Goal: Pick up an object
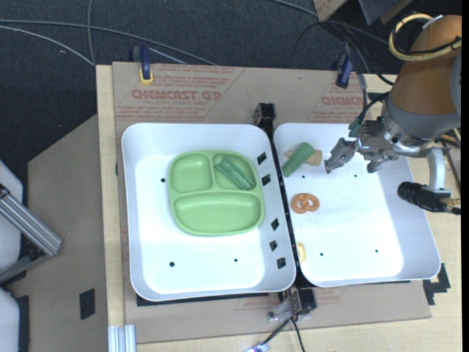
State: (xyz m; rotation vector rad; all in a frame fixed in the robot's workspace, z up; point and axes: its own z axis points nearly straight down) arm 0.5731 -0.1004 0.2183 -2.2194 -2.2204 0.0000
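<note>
Small brown pretzel-shaped piece (305,203) lying in right white bin (381,233), green wedge with tan end (299,158) near bin's top left, two-finger metal gripper (357,158) above bin, fingers apart, holding nothing, green divided plate (212,211) in left white bin (146,255)

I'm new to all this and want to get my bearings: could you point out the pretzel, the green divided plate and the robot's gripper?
pretzel (305,203): camera view, on its middle twist.
green divided plate (217,216): camera view, on the bare large compartment.
gripper (355,160): camera view, midway between its fingers.
</note>
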